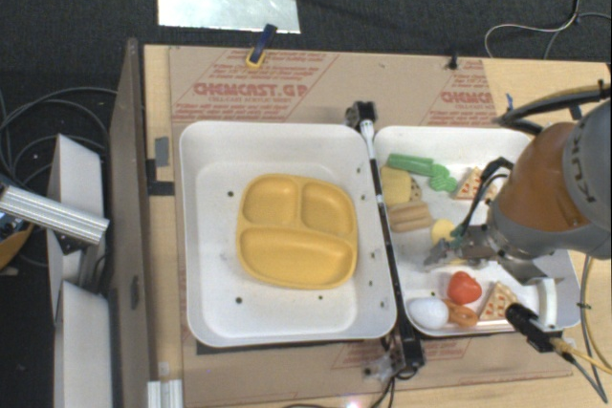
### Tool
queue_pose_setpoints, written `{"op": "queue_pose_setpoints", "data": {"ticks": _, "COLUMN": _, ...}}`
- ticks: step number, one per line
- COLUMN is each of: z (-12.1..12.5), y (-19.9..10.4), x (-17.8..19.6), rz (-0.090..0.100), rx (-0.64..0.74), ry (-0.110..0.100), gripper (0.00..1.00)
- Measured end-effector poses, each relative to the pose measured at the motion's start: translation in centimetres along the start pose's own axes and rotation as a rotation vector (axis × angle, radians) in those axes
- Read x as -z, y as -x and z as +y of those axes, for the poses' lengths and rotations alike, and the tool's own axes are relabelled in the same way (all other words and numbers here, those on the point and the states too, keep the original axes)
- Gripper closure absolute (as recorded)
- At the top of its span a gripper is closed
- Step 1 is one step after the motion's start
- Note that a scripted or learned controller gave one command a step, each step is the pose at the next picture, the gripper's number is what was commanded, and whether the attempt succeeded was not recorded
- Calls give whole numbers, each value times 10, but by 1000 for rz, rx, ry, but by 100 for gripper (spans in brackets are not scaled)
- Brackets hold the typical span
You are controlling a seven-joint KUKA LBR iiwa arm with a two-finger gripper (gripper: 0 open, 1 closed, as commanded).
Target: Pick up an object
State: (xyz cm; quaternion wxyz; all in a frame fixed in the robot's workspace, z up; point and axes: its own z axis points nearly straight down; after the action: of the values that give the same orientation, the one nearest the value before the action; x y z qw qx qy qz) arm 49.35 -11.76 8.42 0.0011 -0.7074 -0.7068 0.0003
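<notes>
camera view: hung low over the right bin [402,148] at the frame's right, the gripper [442,251] just above the tomato [465,286] and beside a small yellow piece [443,229]. could not tell how wide the tool stood, nor anything held in it. lay crowded there: egg [427,311] at the lower edge, pizza slice [496,300] right of the tomato, a tan block [411,218] and green piece [421,168] higher up. sat alone in the left bin [206,205], the yellow tray [296,230]. likely risks: rolling the round tomato aside, nudging a neighbour, or closing on nothing between packed items.
</notes>
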Motion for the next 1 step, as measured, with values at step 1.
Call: {"op": "queue_pose_setpoints", "data": {"ticks": 1, "z": 38, "y": 10, "x": 1, "rz": -3, "rx": 5, "ry": 7, "gripper": 0}}
